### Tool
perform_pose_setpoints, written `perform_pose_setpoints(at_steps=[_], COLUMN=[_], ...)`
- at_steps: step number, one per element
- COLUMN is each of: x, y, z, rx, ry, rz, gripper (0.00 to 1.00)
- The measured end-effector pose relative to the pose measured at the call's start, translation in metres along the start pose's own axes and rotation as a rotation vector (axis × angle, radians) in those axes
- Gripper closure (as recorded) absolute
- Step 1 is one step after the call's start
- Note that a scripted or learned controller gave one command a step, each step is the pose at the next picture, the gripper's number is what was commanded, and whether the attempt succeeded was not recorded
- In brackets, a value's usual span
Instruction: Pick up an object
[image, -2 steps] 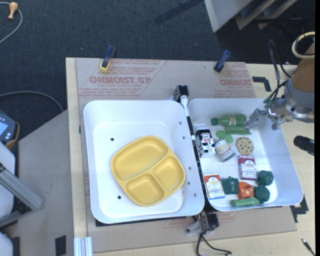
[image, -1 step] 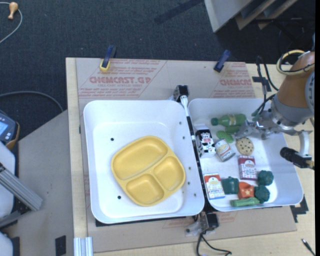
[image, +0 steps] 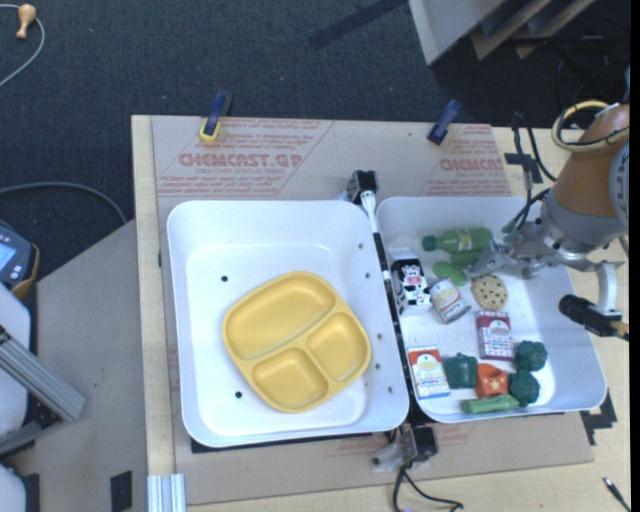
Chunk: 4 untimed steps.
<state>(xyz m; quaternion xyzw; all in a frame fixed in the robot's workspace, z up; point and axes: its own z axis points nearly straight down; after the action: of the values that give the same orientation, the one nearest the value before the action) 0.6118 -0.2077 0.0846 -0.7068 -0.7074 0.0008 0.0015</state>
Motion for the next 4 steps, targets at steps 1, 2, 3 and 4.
perform_pose_setpoints(at_steps=[1, 2, 3, 4], x=[0.000, -0.008, -0.013, -0.014], y=[0.001, 0.009, 0.006, 0.006], z=[-0.011, -0.068, -0.130, -0.142], rx=[-0.004, -0.011, -0.011, -0.008], ry=[-0.002, -0.005, -0.005, -0.003], rz=[0.000, 0.001, 0.001, 0.001], gripper=[1.00, 1.00, 1.00, 1.00])
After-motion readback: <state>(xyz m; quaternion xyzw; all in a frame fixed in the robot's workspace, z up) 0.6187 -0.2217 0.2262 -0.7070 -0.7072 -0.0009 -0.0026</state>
